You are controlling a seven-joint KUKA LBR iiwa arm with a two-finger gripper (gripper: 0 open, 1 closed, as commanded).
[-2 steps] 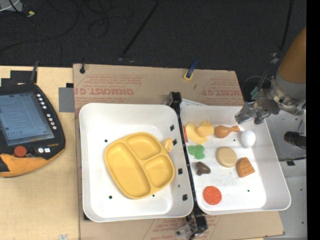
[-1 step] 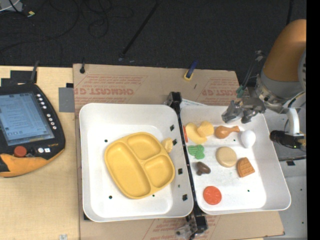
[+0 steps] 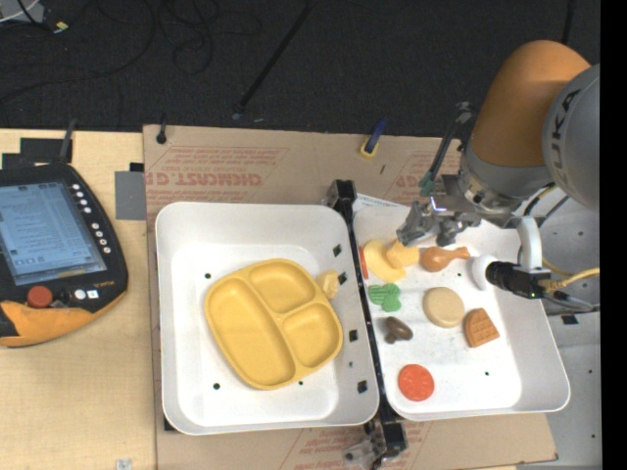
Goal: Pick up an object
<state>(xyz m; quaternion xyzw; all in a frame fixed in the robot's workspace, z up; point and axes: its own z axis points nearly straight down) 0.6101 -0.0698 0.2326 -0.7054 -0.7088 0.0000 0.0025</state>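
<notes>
right bin (image 3: 534, 385) is holding the small toy foods. a pale yellow piece (image 3: 384, 258) is lying at the bin's upper left, next to the divider, with an orange-brown drumstick shape (image 3: 443, 257) lying just to its right. a green piece (image 3: 384, 297) is sitting below the yellow one, a dark brown lump (image 3: 397, 330) below that. a beige round (image 3: 444, 306), a tan wedge (image 3: 480, 327) and a red disc (image 3: 416, 382) are lying flat, apart from each other.

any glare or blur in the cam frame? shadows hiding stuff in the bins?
Camera view: lighting is even and the white bins look bright but keep their edges; the yellow divided tray has soft sheen, no blown glare. Small food toys such as the red disc are slightly soft. The gripper is dim and hard to read against the arm's shadow.
</notes>
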